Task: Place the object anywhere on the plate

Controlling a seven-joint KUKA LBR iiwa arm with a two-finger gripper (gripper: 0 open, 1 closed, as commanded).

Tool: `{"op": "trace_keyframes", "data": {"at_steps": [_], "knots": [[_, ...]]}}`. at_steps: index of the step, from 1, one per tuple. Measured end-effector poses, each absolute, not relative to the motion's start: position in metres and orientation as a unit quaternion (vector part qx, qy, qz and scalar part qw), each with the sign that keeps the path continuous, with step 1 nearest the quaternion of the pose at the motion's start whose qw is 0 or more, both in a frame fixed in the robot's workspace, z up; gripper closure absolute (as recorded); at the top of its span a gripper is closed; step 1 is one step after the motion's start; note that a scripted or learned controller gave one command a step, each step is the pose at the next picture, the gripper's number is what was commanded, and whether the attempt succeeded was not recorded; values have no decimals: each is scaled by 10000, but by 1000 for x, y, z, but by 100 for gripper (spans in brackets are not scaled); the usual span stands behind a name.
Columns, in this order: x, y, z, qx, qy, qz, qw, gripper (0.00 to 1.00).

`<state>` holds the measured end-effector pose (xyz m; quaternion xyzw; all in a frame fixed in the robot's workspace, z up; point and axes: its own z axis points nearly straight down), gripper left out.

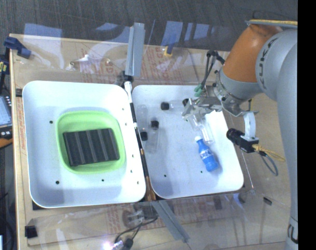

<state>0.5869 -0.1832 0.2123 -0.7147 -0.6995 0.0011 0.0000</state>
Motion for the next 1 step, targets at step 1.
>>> {"op": "trace_keyframes", "data": {"at_steps": [1], "knots": [[587, -183, 212, -7146, -6995, 11, 0, 0]]}}
